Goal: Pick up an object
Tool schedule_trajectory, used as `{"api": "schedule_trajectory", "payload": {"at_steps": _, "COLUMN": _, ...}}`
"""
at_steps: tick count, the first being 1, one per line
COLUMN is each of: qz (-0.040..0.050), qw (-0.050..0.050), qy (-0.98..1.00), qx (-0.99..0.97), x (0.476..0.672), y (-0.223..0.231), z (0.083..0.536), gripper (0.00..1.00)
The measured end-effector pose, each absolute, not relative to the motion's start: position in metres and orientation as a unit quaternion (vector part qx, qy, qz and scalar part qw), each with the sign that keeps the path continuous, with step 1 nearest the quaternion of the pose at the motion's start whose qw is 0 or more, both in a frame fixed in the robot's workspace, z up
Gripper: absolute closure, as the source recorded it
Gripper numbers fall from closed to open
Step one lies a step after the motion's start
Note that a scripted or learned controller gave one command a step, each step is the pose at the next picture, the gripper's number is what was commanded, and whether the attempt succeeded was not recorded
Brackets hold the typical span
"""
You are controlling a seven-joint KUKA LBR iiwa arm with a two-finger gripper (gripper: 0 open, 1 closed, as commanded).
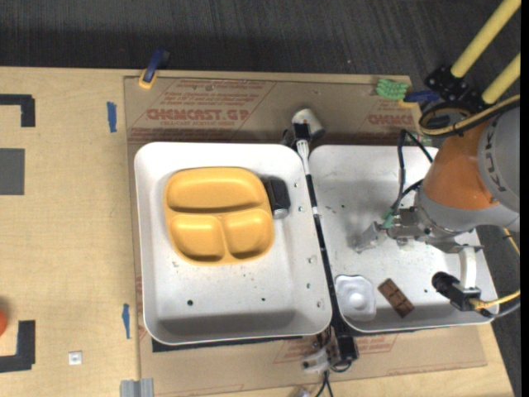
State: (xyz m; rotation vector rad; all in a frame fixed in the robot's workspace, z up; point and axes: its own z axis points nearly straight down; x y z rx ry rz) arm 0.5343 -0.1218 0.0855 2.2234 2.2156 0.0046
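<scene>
**Tool point(369, 236) low over right bin, centre right of frame**

Tool: at the middle of the right bin point(364, 172); nothing visibly gripped; open or closed cannot be told.
Brown block point(396, 297): lower edge of the right bin, below the tool and apart from it.
Pale cup point(354, 296): lower left corner of that bin, just beside the block.
Yellow divided tray point(220, 213): upper half of the left bin point(223, 296).
Black object point(277, 195): touching the tray's right side.
Both bins sit on the table point(66, 222).
</scene>
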Motion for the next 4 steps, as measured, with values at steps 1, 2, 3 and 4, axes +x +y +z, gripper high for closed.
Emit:
{"api": "schedule_trajectory", "payload": {"at_steps": 1, "qz": -0.0001, "qw": 0.000, "qy": 0.639, "qx": 0.769, "x": 0.554, "y": -0.132, "z": 0.157, "gripper": 0.00}}
{"api": "schedule_trajectory", "payload": {"at_steps": 2, "qz": -0.0003, "qw": -0.001, "qy": 0.693, "qx": 0.720, "x": 0.480, "y": -0.114, "z": 0.107, "gripper": 0.00}}
{"api": "schedule_trajectory", "payload": {"at_steps": 3, "qz": 0.0001, "qw": 0.001, "qy": 0.617, "qx": 0.787, "x": 0.514, "y": -0.157, "z": 0.153, "gripper": 0.00}}
{"api": "schedule_trajectory", "payload": {"at_steps": 4, "qz": -0.0003, "qw": 0.000, "qy": 0.565, "qx": 0.825, "x": 0.581, "y": -0.191, "z": 0.124, "gripper": 0.00}}
